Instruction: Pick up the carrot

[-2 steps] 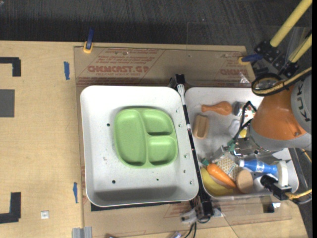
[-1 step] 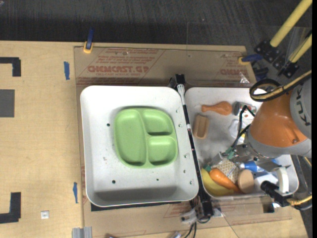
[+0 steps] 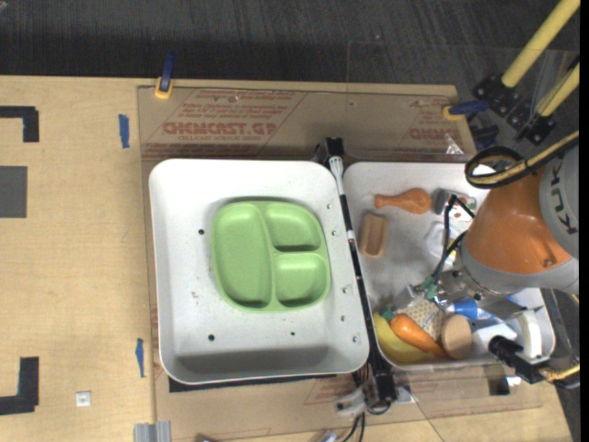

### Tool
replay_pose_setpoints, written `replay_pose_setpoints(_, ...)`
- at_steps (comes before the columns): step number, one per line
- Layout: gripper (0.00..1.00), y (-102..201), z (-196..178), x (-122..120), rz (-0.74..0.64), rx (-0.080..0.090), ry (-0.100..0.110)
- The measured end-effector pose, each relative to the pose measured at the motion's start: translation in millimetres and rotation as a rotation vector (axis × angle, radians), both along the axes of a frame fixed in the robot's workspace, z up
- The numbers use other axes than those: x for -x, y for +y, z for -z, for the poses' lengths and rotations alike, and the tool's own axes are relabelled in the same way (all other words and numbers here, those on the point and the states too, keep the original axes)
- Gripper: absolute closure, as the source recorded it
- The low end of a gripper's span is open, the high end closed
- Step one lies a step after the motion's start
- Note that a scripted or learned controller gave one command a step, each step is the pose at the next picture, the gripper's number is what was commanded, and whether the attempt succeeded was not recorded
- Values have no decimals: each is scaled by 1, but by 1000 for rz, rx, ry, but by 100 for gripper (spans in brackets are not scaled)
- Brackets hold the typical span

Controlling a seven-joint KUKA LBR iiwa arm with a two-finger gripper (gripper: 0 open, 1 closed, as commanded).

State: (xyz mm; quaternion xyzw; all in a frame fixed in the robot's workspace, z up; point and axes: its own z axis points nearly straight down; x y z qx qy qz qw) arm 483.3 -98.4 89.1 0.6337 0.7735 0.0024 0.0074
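Gripper [image 3: 440, 288] sits low in the right bin [image 3: 405, 247], mostly tucked under the orange wrist band, so can't tell how it's set. Just below it, near the bin's front edge: carrot [image 3: 416, 332], lying slanted, resting against a yellow banana [image 3: 388, 337] on its left and just beside a tan rounded piece [image 3: 457, 335] on its right. Further back, a brown block [image 3: 373, 234] and an orange gourd-shaped toy [image 3: 405, 201]. Over in the left bin [image 3: 184, 247], a green divided plate [image 3: 271, 253].

Arm [image 3: 520, 238] hides right bin's [image 3: 396, 178] far side; carrot [image 3: 414, 332] partly covered.
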Motion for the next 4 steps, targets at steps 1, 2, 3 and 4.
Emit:
replay_pose_setpoints(1, 100, -2, -12, -3, 2, 7, -11)
replay_pose_setpoints(2, 100, 0, -2, -1, 112, -4, -4)
replay_pose_setpoints(3, 100, 4, -2, -3, 267, -7, -12)
replay_pose_setpoints(4, 0, 5, 0, -2, 268, -9, -6)
